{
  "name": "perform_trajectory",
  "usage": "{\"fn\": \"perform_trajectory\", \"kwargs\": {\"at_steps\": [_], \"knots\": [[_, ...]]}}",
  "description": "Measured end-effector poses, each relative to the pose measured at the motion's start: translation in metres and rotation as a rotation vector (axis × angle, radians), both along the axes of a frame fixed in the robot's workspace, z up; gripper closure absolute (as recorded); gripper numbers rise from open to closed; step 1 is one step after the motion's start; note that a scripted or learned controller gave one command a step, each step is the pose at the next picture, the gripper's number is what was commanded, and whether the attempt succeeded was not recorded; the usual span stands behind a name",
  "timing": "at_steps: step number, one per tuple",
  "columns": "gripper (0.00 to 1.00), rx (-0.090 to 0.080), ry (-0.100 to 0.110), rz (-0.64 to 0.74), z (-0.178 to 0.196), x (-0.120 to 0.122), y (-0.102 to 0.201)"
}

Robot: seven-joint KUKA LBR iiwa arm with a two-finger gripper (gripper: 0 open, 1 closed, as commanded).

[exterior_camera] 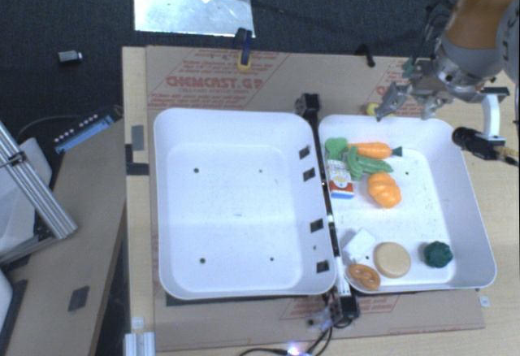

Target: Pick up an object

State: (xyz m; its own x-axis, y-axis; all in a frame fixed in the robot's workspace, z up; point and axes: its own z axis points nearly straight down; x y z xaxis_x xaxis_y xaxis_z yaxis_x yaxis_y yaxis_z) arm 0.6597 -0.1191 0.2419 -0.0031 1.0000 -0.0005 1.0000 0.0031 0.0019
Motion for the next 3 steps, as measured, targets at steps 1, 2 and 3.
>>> {"fn": "perform_trajectory", "kwargs": {"at_steps": [1,2,3], "knots": [[0.00,0.003,0.010,0.003,-0.119,-0.021,0.032],[0.00,0.001,-0.012,-0.005,-0.154,-0.084,0.036],[1.00,0.003,-0.015,-0.001,-0.140,-0.080,0.036]]}}
